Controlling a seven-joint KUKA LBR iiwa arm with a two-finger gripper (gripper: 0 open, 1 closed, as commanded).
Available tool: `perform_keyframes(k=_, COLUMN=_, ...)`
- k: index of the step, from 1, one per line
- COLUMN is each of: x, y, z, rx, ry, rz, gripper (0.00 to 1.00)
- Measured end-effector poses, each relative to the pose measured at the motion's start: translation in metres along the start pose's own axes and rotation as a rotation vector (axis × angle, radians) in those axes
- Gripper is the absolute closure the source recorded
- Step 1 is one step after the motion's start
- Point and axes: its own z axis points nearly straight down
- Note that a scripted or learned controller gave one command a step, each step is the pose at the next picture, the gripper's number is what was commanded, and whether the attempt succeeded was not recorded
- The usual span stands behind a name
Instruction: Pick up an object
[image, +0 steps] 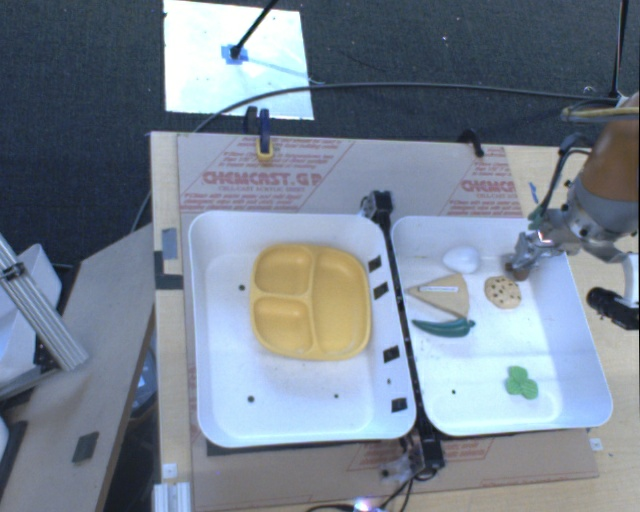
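Bench carries two white bins; gripper (520, 264) sits low in right bin (570, 350) just beside cookie (503, 292), likely lining up a grab; grip state: cannot tell.

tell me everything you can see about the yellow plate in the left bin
The yellow plate is a rounded-square tray that looks like matte plastic, moulded into three compartments: one long section down its right side and two smaller ones stacked on its left. All three hold nothing. It lies flat, right way up, turned slightly askew, near the middle of the left bin, resting on the bin's floor. Nothing else touches it; the gripper is over at the right bin.
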Motion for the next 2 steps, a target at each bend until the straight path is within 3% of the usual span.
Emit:
perform_keyframes(k=1, x=-0.003, y=0.001, z=-0.065, rx=0.001, ry=0.000, rz=-0.001, gripper=1.00)
perform_keyframes(k=2, x=-0.003, y=0.003, z=-0.102, rx=0.003, ry=0.001, rz=-0.001, gripper=1.00)
